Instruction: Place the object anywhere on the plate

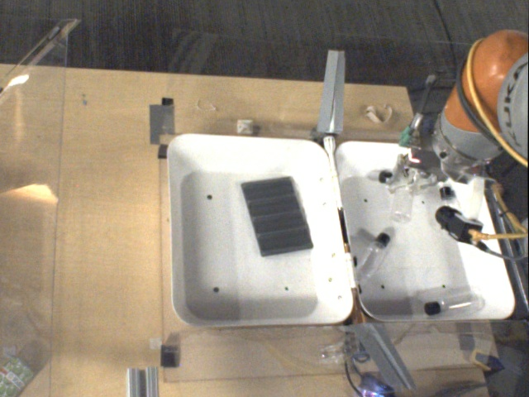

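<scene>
Two bins: dark plate [277, 216] mid-left with open floor around; end effector [407, 180], grip state unclear, above right bin's [496, 308] upper edge.

A wooden bench [99, 246] (light glare at its left) stands before dark carpet [207, 15]; a clear panel [33, 139] covers its left.
</scene>
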`<state>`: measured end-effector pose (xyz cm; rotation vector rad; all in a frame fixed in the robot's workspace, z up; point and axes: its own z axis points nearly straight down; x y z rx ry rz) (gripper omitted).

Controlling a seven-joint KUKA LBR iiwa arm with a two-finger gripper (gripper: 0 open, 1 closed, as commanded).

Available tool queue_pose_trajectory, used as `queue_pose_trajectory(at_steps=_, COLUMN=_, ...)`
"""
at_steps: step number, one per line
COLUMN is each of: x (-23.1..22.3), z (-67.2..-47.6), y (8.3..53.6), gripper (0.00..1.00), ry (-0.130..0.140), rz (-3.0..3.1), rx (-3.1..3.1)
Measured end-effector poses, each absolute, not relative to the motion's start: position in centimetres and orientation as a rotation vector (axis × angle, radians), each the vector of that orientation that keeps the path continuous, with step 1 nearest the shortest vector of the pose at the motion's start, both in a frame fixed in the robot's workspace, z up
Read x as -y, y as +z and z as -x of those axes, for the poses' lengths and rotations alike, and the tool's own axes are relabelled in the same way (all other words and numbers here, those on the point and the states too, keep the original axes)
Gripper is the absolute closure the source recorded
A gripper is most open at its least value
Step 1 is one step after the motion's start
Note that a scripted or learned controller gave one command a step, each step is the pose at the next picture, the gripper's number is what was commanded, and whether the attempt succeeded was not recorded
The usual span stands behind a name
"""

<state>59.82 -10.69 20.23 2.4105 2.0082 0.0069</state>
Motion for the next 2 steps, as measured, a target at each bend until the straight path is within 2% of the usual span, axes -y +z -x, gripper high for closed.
queue_pose_trajectory(at_steps=1, x=16.6, z=-58.4, y=27.3, gripper=1.0, ry=0.006, rz=-2.614, rx=-1.735)
queue_pose_trajectory(at_steps=2, x=18.2, z=-59.0, y=32.3, gripper=1.0, ry=0.003, rz=-2.839, rx=-1.338)
